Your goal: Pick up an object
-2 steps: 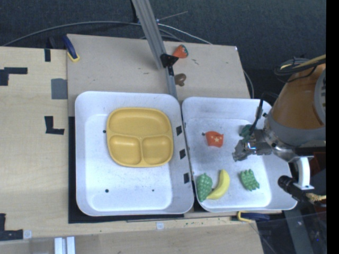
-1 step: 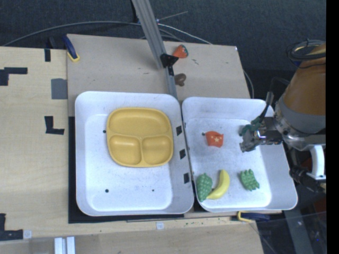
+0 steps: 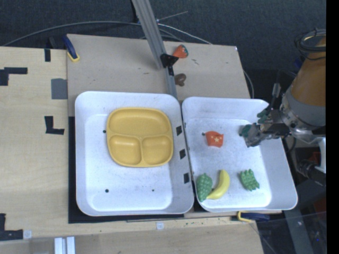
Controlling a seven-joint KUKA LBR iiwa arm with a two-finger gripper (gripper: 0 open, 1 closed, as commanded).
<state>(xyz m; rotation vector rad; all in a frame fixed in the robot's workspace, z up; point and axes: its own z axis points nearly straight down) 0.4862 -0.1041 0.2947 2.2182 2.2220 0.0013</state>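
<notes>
Camera view, items as seen.

Left bin (image 3: 85, 194): shallow, white. Holds one yellow tray (image 3: 140, 136) with three compartments, lying flat toward the bin's 12 o'clock side. A few dark specks on the bin floor toward 6 o'clock.

Right bin (image 3: 280, 194): shallow, white, touching the left bin along its 9 o'clock wall. Contents:
- Red toy (image 3: 214, 138), small, near the bin's centre, slightly toward 10 o'clock. Lies alone, apart from the other items.
- Banana (image 3: 220, 185), yellow, curved, at about 7 o'clock in the bin.
- Green lump (image 3: 204, 186), knobbly, just beside the banana on its 9 o'clock side, seemingly touching it, close to the bin's 9 o'clock wall.
- Green toy (image 3: 248, 179), ridged, at about 5 o'clock, apart from the banana.

Gripper (image 3: 248, 135): dark, at the bin's 3 o'clock side, at 3 o'clock from the red toy and apart from it. Nothing seen between its fingers; whether they are spread or closed cannot be told. The arm (image 3: 312, 89), grey and orange, enters from 3 o'clock.

Bench (image 3: 122, 62): tan board. At 12 o'clock from the bins, a grey pole (image 3: 148, 23) slants up, with a small red-orange object (image 3: 181, 51) beside its base. A blue-and-yellow clamp (image 3: 71, 49) sits at the board's 10 o'clock corner.
</notes>
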